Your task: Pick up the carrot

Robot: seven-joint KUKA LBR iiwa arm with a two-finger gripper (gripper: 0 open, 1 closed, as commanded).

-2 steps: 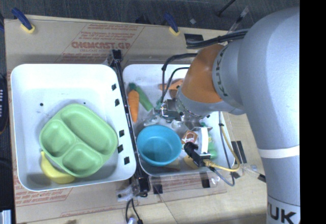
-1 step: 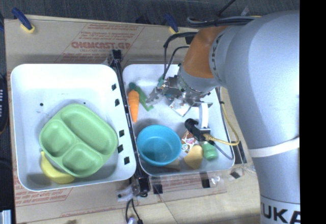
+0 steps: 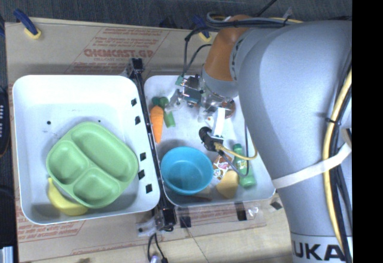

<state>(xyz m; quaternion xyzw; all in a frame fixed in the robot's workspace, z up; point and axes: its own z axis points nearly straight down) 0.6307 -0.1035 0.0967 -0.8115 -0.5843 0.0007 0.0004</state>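
The carrot (image 3: 157, 122) is orange with a green top and lies lengthwise along the left wall of the right bin (image 3: 258, 193). Its green end points to the far side. My gripper (image 3: 183, 93) hangs over the far part of that bin, just right of the carrot's green top and a little apart from it. Nothing shows between its fingers. A small green piece (image 3: 169, 117) lies right beside the carrot, below the gripper.
A blue bowl (image 3: 187, 170) sits at the near side of the right bin, just below the carrot's tip. Green items (image 3: 244, 172), a tan piece (image 3: 227, 184) and a small colourful item (image 3: 222, 164) lie right of the bowl. The left bin (image 3: 36, 94) holds a green divided plate (image 3: 93, 163) over a yellow object (image 3: 62, 199).
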